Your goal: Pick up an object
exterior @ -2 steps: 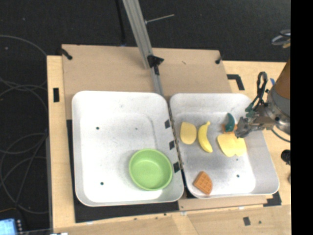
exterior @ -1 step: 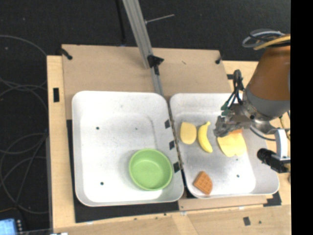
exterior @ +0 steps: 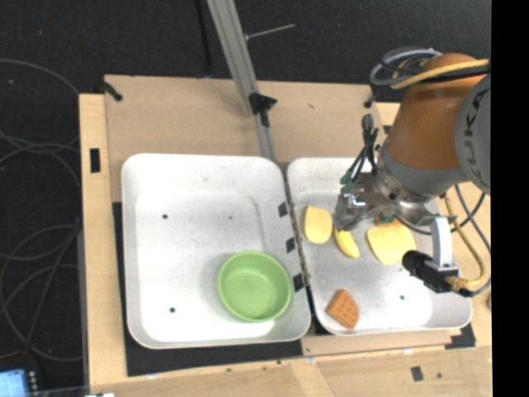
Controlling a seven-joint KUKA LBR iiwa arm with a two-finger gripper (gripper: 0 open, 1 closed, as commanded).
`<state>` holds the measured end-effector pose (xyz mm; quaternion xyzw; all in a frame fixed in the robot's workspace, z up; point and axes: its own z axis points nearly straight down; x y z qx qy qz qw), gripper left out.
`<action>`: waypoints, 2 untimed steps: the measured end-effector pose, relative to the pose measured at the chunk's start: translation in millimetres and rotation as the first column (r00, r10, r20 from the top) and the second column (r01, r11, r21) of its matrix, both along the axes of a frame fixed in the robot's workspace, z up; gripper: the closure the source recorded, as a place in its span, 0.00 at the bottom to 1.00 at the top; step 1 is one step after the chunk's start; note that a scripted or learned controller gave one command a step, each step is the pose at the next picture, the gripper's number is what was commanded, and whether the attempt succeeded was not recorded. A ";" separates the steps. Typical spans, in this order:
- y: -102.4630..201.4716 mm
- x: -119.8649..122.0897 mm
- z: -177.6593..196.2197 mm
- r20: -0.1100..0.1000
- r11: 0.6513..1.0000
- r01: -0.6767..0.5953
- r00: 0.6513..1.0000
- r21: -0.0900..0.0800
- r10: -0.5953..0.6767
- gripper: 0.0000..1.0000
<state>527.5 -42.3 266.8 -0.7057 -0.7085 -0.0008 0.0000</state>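
My gripper (exterior: 345,215) hangs low over the right bin (exterior: 413,308), under the arm's orange band. Three yellow pieces lie close around it: a rounded one (exterior: 317,224) just to its left, a small curved one (exterior: 348,244) directly below it, and a larger pale one (exterior: 390,242) to its lower right, partly under the wrist. An orange waffle-like piece (exterior: 343,308) rests near the bin's front edge. The arm's body hides the gripper's tip.
A green bowl (exterior: 254,285) sits in the front right part of the left bin (exterior: 165,222). A slanted metal pole (exterior: 240,64) rises from between the bins at the back. A black fitting with cable (exterior: 426,271) hangs off the arm over the right bin.
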 end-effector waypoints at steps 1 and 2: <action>51.0 4.2 3.6 0.001 1.000 -0.005 1.000 0.000 0.005 1.00; 92.8 10.0 -4.5 0.001 1.000 -0.002 1.000 -0.002 0.002 1.00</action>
